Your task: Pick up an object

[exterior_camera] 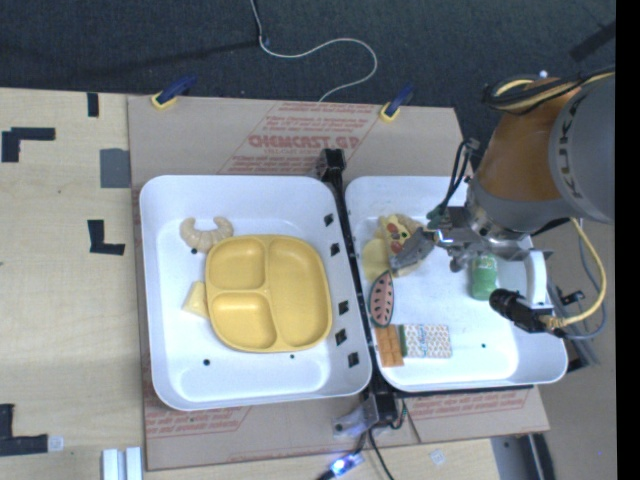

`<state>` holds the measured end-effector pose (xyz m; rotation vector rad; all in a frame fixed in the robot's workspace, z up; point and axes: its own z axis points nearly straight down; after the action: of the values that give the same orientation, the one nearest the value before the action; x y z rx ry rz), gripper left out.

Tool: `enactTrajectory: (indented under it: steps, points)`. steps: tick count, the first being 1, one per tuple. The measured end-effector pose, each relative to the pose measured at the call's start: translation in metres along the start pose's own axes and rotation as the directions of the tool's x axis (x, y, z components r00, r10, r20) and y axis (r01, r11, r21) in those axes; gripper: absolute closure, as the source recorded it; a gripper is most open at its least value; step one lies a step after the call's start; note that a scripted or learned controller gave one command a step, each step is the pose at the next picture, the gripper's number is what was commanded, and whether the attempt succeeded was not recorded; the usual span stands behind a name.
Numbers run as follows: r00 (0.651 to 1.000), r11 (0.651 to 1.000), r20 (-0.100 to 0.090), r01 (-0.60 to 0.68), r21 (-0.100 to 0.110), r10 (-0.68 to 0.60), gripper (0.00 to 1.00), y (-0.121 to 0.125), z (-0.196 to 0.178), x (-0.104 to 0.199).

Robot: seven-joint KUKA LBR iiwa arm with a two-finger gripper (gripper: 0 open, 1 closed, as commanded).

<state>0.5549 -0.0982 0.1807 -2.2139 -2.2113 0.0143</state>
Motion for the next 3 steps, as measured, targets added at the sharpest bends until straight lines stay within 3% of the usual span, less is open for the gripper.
enactTrajectory:
  steps: [1, 2, 3]
  points:
    - [1.0, 1.0, 0.002, 0.003, -0.013, -0.003, 0.0, 0.003, -0.007, 0.0]
    - [1.0, 1.0, 0.002, 0.002, -0.007, -0.002, 0.0, -0.008, 0.049, -0.002]
    - [1.0, 1.0, 0.003, 0.002, -0.014, -0.002, 0.0, -0.007, 0.098, -0.001]
